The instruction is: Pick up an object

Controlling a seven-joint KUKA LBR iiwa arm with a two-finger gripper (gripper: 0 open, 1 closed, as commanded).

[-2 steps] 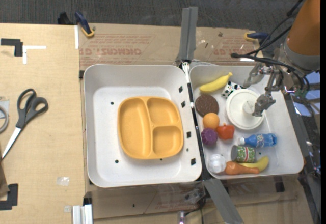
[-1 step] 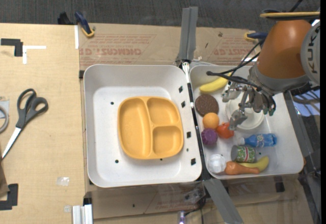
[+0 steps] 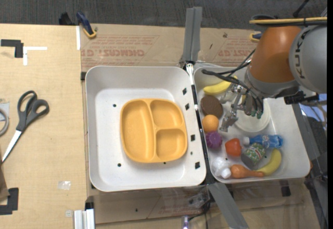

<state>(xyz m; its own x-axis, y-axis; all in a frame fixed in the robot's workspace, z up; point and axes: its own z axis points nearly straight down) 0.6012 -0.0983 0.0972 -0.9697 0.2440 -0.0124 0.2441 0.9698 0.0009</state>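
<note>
While hovering over the right bin (image 3: pixel 291 118), gripper (image 3: pixel 229 118) is reaching toward the orange ball (image 3: pixel 210 122) and brown oval (image 3: pixel 211 105); approach step, nothing held. Jaw state: cannot tell. Next move is calling for a descent onto one item. Yellow divided plate (image 3: pixel 154 130) is sitting in left bin (image 3: pixel 99 118); scissors (image 3: pixel 26 113) lying on wooden bench (image 3: pixel 41 170).

The grey robot arm (image 3: pixel 312 61) carries dark letters "KU" on its casing at the right edge, cut off there. The brown cardboard sheet (image 3: pixel 130 46) behind the bins bears faint red print, upside down, too blurred to read.
</note>
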